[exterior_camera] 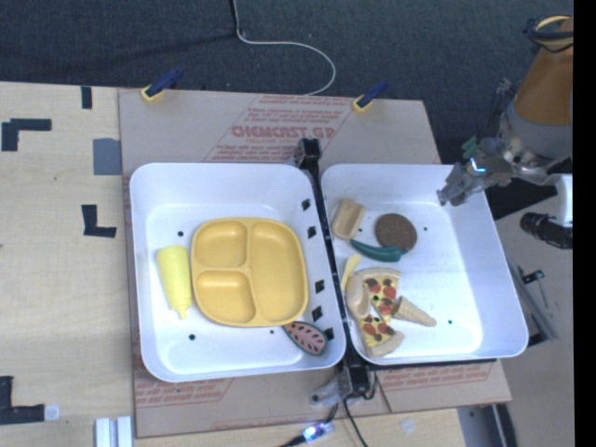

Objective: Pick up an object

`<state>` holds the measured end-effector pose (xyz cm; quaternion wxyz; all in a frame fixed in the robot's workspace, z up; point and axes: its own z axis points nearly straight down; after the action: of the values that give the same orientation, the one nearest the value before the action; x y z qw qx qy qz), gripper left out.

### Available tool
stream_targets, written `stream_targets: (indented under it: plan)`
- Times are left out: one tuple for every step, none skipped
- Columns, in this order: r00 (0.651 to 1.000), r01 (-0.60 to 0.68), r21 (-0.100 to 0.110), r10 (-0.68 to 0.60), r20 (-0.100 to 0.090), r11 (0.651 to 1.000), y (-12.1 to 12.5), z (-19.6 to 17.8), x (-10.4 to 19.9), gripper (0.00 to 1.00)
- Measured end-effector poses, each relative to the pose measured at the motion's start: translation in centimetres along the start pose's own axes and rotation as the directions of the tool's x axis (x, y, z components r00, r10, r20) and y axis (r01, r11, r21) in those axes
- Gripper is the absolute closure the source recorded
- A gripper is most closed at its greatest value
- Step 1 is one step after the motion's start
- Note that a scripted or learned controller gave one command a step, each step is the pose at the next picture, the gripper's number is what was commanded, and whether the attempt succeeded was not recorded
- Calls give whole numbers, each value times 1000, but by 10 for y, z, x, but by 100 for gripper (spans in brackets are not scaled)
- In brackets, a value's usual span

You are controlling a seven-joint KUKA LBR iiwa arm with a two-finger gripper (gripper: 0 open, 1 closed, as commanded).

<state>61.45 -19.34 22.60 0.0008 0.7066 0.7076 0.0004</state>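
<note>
Here, in the camera view, the arm [545, 91] comes in at the upper right of the frame, grey with an orange band, and its hand [458, 186] hangs over the upper right corner of the right bin [484, 277], close to that bin's rim. The hand is small and dark against the white, and whether it is spread or pressed together cannot be told; nothing is seen in its grip.

The things to pick up lie in the left half of the right bin, well apart from the hand. A tan block [346, 219] lies tilted near the bin's upper left, just beside the divider between the bins. To its right sits a brown round disc [396, 231], and a green curved piece [376, 249] lies just below it, touching its lower edge. Lower down, a pizza slice [374, 298] with red dots rests by a cone-shaped piece [413, 313] and a second topped slice [377, 332], all close together.

In the left bin [154, 194], at the middle of the frame, a yellow divided plate [250, 271] lies flat. A yellow bottle [174, 278] lies just left of it, and a pink oval piece [306, 336] sits at the plate's lower right corner.

Both bins rest on a cardboard sheet [270, 128] on the surface [56, 277]. A white cable [279, 45] loops across the dark floor at the top.
</note>
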Motion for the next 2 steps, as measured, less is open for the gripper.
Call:
stream_targets:
  plan:
    - [1000, 0, 6, 0, -1, 1000, -34, 8, 33, 100]
    - [1000, 3, 5, -3, -2, 1000, -65, -5, 76, 100]
